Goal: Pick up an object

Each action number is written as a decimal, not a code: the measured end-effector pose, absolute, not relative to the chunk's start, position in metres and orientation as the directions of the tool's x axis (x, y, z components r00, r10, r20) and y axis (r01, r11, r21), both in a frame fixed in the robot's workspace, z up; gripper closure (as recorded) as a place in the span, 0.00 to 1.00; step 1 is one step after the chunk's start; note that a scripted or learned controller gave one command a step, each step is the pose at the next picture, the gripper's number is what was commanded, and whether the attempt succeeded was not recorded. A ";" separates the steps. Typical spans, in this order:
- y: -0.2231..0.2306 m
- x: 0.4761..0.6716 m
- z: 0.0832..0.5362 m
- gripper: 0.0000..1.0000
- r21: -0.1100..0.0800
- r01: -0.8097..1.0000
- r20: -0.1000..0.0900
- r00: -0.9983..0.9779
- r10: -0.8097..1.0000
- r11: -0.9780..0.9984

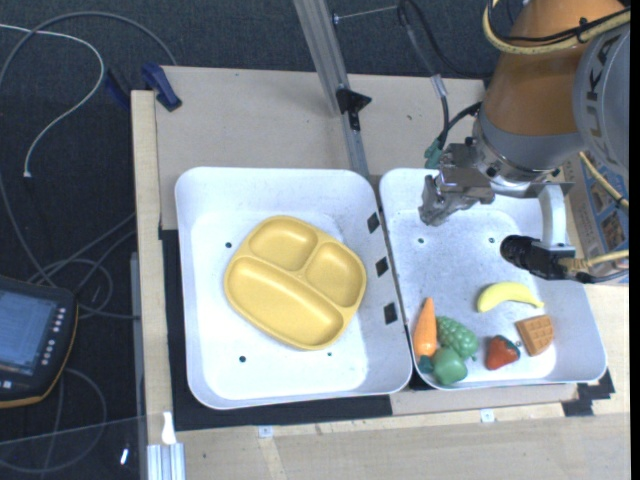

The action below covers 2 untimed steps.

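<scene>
While the hand hangs over the right bin's far edge, grip unreadable, nothing is lifted; banana and carrot lie untouched.

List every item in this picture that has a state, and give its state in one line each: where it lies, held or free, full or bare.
Yellow divided plate: flat in the left bin, compartments bare.
Banana: loose in the right bin.
Carrot: lying free, near edge.
Green grapes: free, beside the carrot.
Green pepper: free, at the rim.
Strawberry: free.
Waffle: free.
Gripper: above the right bin's far end, holding nothing visible.
</scene>
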<state>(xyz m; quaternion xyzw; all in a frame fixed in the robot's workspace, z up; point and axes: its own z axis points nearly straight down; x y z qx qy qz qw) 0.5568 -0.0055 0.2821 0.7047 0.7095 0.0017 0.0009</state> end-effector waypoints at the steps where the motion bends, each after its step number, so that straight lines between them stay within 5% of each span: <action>1: 0.039 0.582 0.282 1.00 0.004 1.000 0.001 -0.006 1.000 0.006; 2: 0.090 0.597 0.268 1.00 0.002 1.000 0.001 -0.006 1.000 0.006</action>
